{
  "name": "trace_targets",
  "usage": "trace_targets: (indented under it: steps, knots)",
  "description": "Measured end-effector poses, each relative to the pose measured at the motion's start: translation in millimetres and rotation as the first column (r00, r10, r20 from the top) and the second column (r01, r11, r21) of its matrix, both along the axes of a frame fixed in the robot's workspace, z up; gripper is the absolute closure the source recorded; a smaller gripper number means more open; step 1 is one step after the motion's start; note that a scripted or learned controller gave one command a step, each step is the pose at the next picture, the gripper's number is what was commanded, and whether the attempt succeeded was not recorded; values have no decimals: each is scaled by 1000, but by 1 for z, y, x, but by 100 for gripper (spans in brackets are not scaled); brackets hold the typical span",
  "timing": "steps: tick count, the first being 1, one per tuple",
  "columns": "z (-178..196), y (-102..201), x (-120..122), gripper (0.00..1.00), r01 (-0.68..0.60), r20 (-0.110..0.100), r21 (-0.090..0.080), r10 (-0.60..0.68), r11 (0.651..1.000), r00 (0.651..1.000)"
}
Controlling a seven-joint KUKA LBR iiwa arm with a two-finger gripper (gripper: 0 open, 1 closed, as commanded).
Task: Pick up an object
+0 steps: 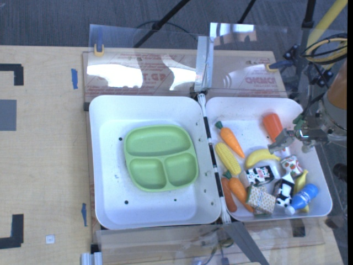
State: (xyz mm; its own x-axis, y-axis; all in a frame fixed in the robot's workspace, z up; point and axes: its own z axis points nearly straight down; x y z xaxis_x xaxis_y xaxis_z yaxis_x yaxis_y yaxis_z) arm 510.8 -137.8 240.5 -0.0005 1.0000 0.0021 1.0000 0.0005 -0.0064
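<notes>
My gripper [287, 138] hangs over the right bin [242, 110], reaching in from the right edge. It is just right of an orange cylinder [272, 126] and above a yellow banana [261, 158]. Nothing is visibly held by it. Below it lie a small red-and-white carton [290, 164], a black-and-white cow toy [285, 192] and a blue bottle [304, 199]. Further left in the same bin are a carrot [230, 141], a corn cob [228, 158], a cow-patterned piece [260, 174], a second carrot [237, 189] and a patterned box [262, 200].
The left bin [105, 148] holds a green divided plate [161, 157]. Clear plastic walls [204, 59] stand behind both bins. Cables and a yellow tube [325, 21] crowd the upper right by the arm.
</notes>
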Motion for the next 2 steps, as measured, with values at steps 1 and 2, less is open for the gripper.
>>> trace_targets:
  steps: [1, 2]
  knots:
    - [-58, 88, 52, 0, -150, 0, 0, 150, 989, 989]
    - [-135, 39, 64, 0, -6, 20, -3, 6, 1000, 1000]
